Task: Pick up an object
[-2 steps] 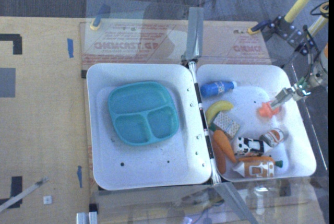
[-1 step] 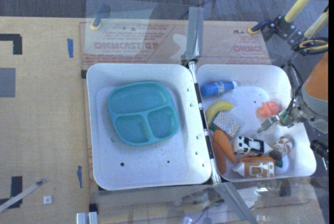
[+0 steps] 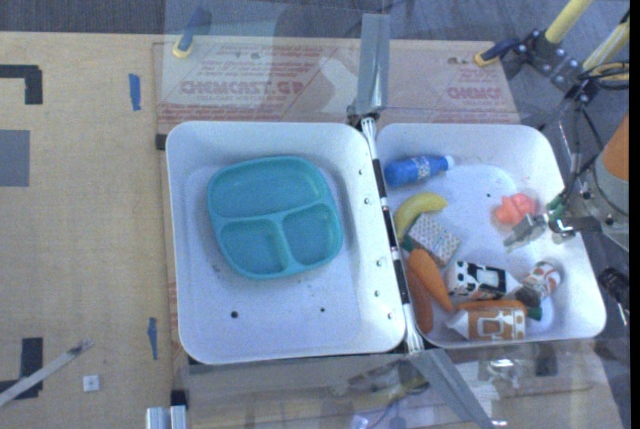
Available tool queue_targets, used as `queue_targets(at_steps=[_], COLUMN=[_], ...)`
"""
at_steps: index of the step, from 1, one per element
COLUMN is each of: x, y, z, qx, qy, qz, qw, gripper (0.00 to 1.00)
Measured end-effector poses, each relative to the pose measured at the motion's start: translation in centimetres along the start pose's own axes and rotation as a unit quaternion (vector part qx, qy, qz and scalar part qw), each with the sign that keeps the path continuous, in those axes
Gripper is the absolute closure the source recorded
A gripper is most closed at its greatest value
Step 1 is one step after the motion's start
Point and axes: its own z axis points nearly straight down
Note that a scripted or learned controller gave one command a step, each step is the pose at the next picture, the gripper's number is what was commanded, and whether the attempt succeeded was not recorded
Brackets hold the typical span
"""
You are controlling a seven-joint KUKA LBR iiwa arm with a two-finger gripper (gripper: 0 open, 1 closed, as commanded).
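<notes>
Hovered at the frame's right edge: metal claw [image 3: 540, 227], grip state impossible to tell. Just left of it lay a small orange plastic toy [image 3: 515, 209] in the right white bin [image 3: 465, 139]. Approach step, probably; next needed a descent and closing.

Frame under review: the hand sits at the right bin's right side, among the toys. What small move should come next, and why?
Probably a short drop toward the orange toy. The hand sits just right of and below it in the right bin, with nothing seen between its fingers. That toy is nearest and lies apart from the crowded carrot, cow and carton.
</notes>
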Motion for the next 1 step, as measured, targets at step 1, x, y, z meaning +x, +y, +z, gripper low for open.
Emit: queue_targets(at_steps=[1], x=[-0.28], y=[-1.44], z=[3.67], qx=[0.0], qy=[0.0], qz=[-0.135], qw=[0.9908], gripper=[0.0])
